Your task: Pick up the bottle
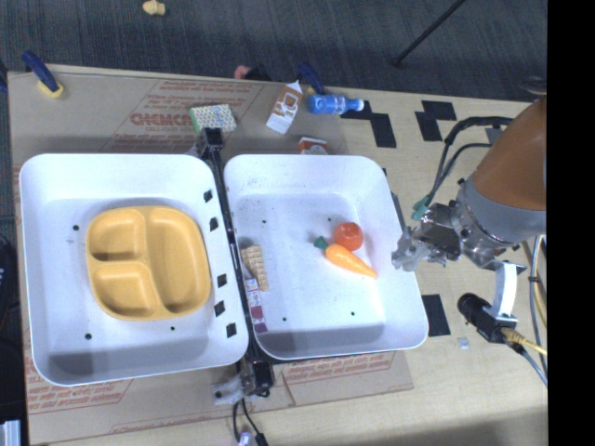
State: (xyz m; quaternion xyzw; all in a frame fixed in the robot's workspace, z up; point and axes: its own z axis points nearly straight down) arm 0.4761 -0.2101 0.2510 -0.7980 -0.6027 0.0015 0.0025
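Bottle (335, 105): blue, lying on its side on the bench behind the right bin (386, 179).
Gripper (406, 255): at the right bin's right rim, well apart from the bottle; grip state cannot be told.
Right bin: carrot (350, 261), tomato (349, 235).
Left bin (37, 249): yellow divided plate (148, 261).

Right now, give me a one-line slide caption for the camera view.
Gripper at right bin's edge; blue bottle lies on the bench behind the bins.
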